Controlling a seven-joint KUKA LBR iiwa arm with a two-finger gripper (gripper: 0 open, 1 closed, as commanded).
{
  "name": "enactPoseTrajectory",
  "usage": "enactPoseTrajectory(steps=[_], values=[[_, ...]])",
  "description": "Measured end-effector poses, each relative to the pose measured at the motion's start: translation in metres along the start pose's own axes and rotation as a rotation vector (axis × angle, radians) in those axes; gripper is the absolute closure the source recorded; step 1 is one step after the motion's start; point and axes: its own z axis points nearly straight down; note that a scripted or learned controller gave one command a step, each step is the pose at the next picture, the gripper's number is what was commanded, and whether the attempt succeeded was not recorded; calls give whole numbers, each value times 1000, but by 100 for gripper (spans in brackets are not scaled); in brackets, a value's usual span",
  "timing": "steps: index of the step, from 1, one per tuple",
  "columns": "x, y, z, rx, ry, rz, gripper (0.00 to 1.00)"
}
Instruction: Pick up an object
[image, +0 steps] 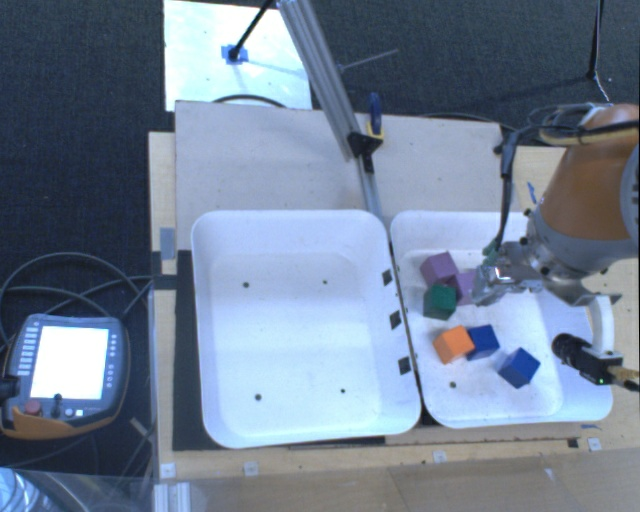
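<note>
Nearest the front edge of the right bin lies a dark blue cube, sitting apart from the rest with free sides all round. Just behind it, toward the bin's middle, an orange cube and a second blue cube touch along one face, so a grip there would have to close across their open sides. Further back a green cube sits against a purple block near the bin's left wall. These look like small rigid blocks, probably light, with flat faces that should take a squeeze across two opposite sides without slipping. The tool sits low just right of the purple block, beside a paler purple piece; whether it has closed on anything I cannot tell, since the view is blurred there. The left bin lies alongside on the counter.
</note>
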Motion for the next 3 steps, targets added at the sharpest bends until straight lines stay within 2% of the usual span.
enactPoseTrajectory(steps=[1, 2, 3], values=[[47, 19, -2, 1, 0, 0, 100], [90, 24, 0, 2, 0, 1, 100], [152, 32, -1, 2, 1, -1, 100]])
